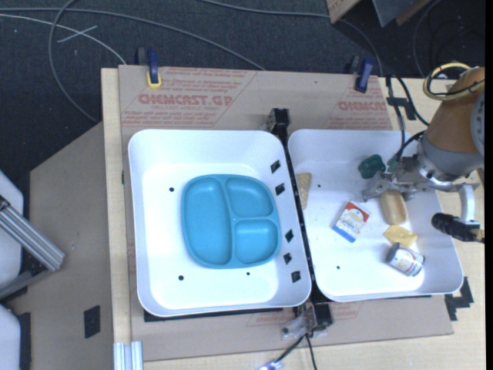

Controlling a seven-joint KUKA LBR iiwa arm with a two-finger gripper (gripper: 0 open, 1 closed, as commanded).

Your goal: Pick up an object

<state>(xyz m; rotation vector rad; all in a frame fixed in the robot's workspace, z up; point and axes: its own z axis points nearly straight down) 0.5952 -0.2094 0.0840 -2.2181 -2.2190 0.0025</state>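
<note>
The right bin (431, 280) contains the candidate objects. A tan oblong item (394, 205) lies near the bin's centre-right, directly below the gripper (391, 182). Whether the gripper touches this item cannot be told. The spread of the fingers cannot be determined from this view, because the gripper body and its grey metal parts cover them; no object is visibly clamped between them.

A dark green object (372, 164) sits just left of the gripper, toward the bin's far wall. A small red-and-white packet with a blue edge (350, 221) lies left of the tan item, tilted on the bin floor. A yellow block (400, 234) rests just below the tan item, and a small can with a printed label (405, 260) lies on its side just beside the block, toward the near rim. A pale tan piece (303, 189) lies against the bin's left wall, next to the divider.

The arm (454, 133) enters from the right, with its orange band above the grey wrist section.

The left bin (146, 206) holds a blue divided plate (229, 220) with three compartments, positioned near the bin's centre. Black clips run along the edge shared by the two bins.

Both bins rest on the desk (192, 99), a board with red printed lettering, held by blue clamps at its far edge. Cables run over the dark floor (231, 14) beyond it.
</note>
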